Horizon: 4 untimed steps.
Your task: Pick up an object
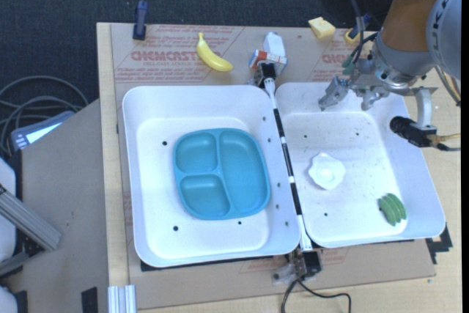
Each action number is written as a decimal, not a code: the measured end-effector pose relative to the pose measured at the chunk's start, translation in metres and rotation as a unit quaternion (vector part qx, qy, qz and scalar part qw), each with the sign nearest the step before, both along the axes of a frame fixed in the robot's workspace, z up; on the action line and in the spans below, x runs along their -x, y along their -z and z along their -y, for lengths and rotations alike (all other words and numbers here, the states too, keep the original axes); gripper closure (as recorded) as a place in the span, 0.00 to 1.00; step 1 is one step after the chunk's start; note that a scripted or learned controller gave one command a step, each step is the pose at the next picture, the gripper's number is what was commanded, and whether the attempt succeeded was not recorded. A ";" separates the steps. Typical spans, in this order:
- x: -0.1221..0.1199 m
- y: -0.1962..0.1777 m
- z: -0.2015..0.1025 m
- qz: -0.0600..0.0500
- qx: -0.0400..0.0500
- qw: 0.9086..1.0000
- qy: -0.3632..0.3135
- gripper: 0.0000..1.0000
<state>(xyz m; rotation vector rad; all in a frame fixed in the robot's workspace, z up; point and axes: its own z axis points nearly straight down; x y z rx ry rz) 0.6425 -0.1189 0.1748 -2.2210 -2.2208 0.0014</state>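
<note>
Red print on cardboard sheet (168,55) under bins: apparently "CHEMCAST"; smaller lines illegible.

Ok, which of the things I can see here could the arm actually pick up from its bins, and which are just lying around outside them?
For the job:
gripper at the back of the right bin
fried egg toy in the right bin
green pickle in the right bin
blue divided plate in the left bin

Just lying about:
banana
cheese wedge
blue clip
</note>
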 end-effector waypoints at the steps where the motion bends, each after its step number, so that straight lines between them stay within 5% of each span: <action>1: 0.042 -0.025 0.014 0.000 0.000 1.000 0.000 0.00; 2: 0.020 0.066 0.010 0.000 0.000 1.000 0.000 0.00; 3: 0.029 0.090 -0.018 -0.001 -0.001 1.000 0.000 0.00; 4: 0.028 0.080 -0.018 0.000 0.000 1.000 0.000 1.00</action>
